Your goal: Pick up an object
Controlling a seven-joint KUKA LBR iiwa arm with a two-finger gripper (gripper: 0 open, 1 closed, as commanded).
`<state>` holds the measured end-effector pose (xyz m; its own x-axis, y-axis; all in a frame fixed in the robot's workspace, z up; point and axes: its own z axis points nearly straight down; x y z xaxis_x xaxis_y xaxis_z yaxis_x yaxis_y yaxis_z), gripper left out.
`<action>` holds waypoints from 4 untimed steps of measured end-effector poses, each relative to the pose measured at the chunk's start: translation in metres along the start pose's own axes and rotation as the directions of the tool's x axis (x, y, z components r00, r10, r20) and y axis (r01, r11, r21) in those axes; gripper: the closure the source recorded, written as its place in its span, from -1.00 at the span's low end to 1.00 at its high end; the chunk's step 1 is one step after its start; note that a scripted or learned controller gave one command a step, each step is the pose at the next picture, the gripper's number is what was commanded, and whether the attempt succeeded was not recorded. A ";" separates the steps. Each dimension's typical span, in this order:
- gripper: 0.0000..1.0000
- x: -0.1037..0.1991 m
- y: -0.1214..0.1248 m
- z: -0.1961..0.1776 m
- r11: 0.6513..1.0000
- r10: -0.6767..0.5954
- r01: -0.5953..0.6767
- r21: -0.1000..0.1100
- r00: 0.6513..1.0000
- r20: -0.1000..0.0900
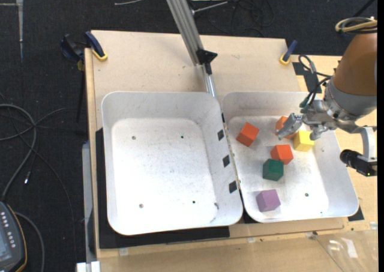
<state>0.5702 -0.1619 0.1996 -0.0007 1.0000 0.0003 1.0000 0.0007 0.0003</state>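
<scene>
The right bin (336, 196) holds several blocks. An orange block (247, 134) lies near its left wall. A second orange block (282, 153) sits just above a green block (273, 170), and a purple block (268, 200) lies toward the front. My gripper (298, 128) hangs low over the bin's upper middle, reaching in from the right. A yellow block (303, 140) sits right beneath and beside it. Another small orange piece (280, 123) peeks out at the gripper's left, partly hidden by it. I see nothing clearly held.
The left bin (120, 114) sits beside the right one, and they meet at a shared rim (227, 151). A slanted metal pole (183, 15) comes down from the top to the bins' rear. Clamps (96, 45) grip the board's back corners.
</scene>
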 end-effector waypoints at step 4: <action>1.00 0.186 -0.012 0.005 1.000 -0.010 0.010 0.000 1.000 -0.003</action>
